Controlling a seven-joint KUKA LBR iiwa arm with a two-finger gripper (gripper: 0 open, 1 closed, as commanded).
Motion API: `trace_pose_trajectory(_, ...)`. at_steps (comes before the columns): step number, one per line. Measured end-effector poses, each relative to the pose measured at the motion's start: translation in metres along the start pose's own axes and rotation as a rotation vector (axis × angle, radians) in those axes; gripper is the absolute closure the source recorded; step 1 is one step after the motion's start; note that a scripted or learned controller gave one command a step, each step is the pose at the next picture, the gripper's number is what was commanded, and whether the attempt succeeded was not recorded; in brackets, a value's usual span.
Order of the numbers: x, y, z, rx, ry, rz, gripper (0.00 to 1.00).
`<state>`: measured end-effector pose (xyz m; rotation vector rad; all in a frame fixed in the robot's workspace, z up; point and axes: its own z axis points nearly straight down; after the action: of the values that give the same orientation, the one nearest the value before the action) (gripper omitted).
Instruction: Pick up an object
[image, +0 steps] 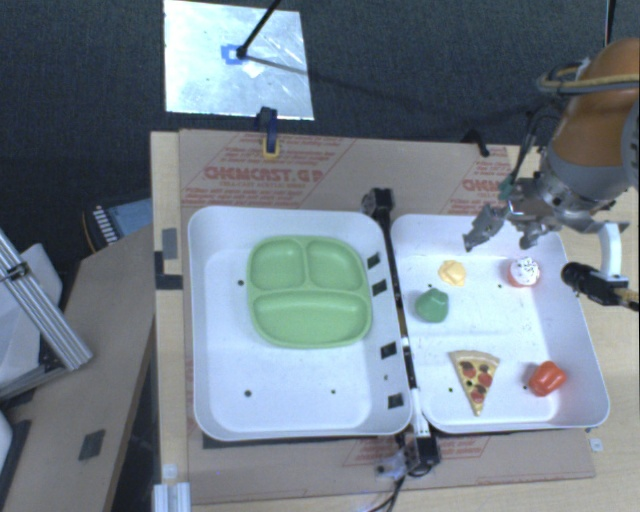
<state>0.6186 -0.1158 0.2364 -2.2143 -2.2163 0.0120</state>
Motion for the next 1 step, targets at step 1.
trace_pose_trajectory(1, 0.0003, 0.0021, -0.0078, -0.013, -0.001, -0.002, 0.00)
